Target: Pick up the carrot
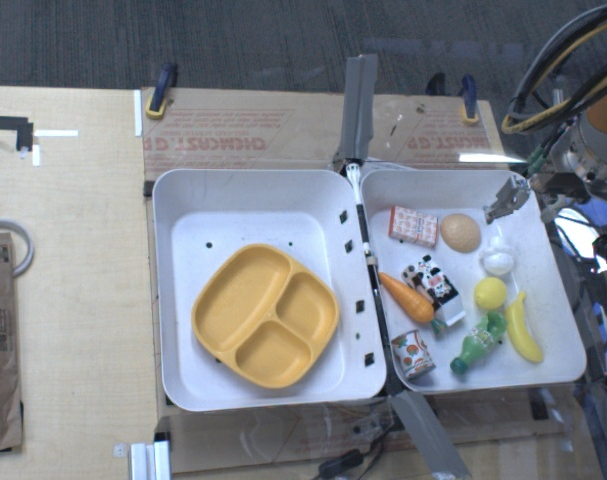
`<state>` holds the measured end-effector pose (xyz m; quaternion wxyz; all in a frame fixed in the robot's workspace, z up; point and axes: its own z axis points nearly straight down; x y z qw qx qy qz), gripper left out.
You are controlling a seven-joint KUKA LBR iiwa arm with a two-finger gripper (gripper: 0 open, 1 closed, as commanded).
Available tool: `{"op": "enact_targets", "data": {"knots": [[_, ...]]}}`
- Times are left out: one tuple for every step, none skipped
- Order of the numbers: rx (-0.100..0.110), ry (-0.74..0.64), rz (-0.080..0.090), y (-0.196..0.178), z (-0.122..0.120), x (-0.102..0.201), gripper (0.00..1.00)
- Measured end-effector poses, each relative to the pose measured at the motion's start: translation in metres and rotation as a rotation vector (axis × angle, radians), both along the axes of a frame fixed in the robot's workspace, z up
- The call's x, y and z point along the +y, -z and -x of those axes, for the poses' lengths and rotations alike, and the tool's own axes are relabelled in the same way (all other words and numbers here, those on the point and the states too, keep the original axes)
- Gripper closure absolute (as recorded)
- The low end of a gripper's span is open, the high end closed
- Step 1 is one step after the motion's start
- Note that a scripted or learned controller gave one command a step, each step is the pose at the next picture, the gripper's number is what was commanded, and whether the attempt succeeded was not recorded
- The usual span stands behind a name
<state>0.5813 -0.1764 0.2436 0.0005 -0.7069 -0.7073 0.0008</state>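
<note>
Since the carrot (406,298) lies slanted against the right bin's (568,298) left wall beside the cow toy (430,280), I'd bring the end effector (505,200) (open or closed, can't tell) across and straddle its middle crosswise.

Pale wooden bench (73,258) against dark grey carpeted floor (233,18).
</note>
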Motion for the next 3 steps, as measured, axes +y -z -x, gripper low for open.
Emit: {"op": "enact_targets", "data": {"knots": [[0.002,-0.086,0.000,0.043,0.058,0.063,0.00],[0.002,-0.086,0.000,0.043,0.058,0.063,0.00],[0.001,0.072,0.001,0.017,0.080,0.096,0.00]]}}
